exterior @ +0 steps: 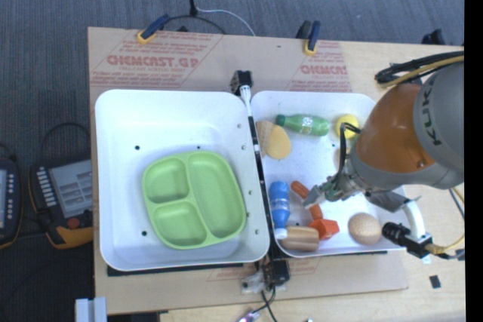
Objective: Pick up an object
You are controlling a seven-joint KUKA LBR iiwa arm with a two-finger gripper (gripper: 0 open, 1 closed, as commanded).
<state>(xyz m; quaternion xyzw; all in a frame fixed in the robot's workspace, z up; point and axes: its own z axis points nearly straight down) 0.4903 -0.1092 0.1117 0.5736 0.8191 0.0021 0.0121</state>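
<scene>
My gripper [317,196] hangs low in the right bin [317,98], just right of an orange carrot-like piece [299,190]. A blue bottle [278,203] lies to its left. Below it sit small red-orange blocks [324,226], a tan bread-like roll [300,239] and a beige egg-like ball [364,228]. Farther back lie a green bottle [303,124], a yellow-tan piece [276,141] and a yellow object [348,124] partly behind the arm. The arm's orange band covers the bin's right side.
The left bin [121,117] holds a green divided plate [195,198]. A black divider with a cable runs between the bins [253,143]. Clamps [153,28] sit at the board's back edge. Electronic devices [64,196] lie on the floor at left.
</scene>
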